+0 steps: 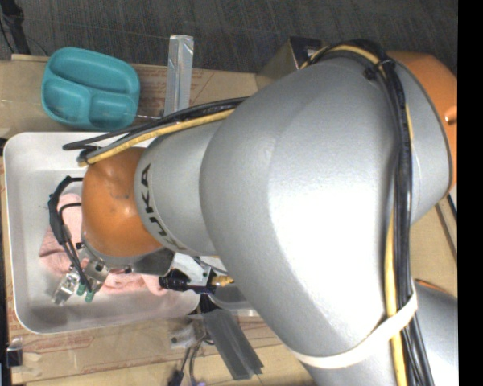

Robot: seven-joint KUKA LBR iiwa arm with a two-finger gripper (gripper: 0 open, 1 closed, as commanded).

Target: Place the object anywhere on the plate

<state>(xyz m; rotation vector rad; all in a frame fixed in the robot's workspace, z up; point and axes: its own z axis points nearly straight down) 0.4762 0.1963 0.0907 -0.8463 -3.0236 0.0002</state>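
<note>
A teal divided plate [90, 87] lies on the bench at the far left, beyond the back rim of the left white bin [16, 215]. Inside that bin a pink object [56, 248] lies mostly hidden under my arm, and more of its pink edge shows near the bin's front [141, 284]. My gripper [72, 286] hangs low over the bin's front left part, right beside the pink object's near edge. The orange wrist band [113, 207] sits just above it. Whether anything is held is hidden from here.
My grey arm [306, 199] covers the middle and right of the view, hiding the right bin. A clear upright bracket [179, 75] stands behind the left bin next to the plate. Black and yellow cables [145, 131] run along the arm.
</note>
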